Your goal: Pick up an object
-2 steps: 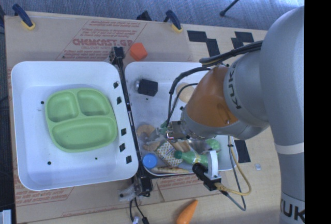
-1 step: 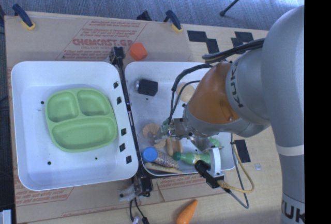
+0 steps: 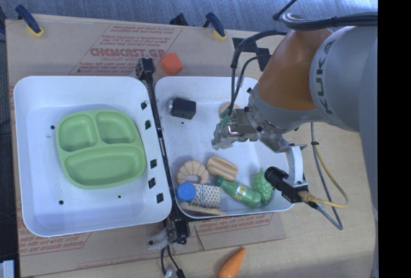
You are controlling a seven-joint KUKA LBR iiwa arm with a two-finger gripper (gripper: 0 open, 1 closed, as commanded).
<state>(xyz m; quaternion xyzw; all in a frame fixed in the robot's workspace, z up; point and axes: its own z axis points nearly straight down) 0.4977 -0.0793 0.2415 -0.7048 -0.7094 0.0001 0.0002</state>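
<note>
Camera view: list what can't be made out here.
- Gripper: too small and cluttered to tell open from shut.
- Tan object in the right bin: mostly hidden behind the gripper.
- Carrot: cut off by the bottom edge.
- Right bin's far corner: covered by the arm.

Left bin holds a green divided plate. Off my bins: orange block on the cardboard sheet at the far side, orange carrot on the near desk edge. Blue clamps grip the far edge.
</note>
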